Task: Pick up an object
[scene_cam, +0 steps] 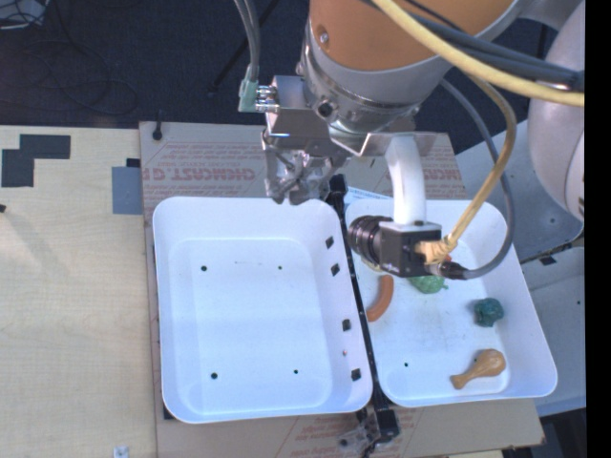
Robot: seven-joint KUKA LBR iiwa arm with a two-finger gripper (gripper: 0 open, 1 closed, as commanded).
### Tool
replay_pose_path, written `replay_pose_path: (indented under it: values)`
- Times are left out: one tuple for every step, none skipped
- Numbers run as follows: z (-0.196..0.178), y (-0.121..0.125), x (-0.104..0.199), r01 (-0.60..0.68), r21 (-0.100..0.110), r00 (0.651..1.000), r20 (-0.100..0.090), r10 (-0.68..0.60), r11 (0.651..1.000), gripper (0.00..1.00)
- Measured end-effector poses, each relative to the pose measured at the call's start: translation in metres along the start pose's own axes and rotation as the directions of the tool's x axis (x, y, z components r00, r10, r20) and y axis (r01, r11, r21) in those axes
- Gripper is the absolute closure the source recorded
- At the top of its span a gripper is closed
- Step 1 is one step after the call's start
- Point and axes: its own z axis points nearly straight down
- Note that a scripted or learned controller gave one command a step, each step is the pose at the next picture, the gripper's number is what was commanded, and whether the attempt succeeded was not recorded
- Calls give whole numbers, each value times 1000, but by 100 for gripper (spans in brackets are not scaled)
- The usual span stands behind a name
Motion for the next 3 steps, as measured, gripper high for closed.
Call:
replay_pose_path:
  values:
    - [176,-13,10,-10,17,1000,10,10,1000,100]
    - [172,46,10,-10,-1,1000,2,10,1000,100]
    - [303,4,9,-12,15,1000,8,12,1000,100]
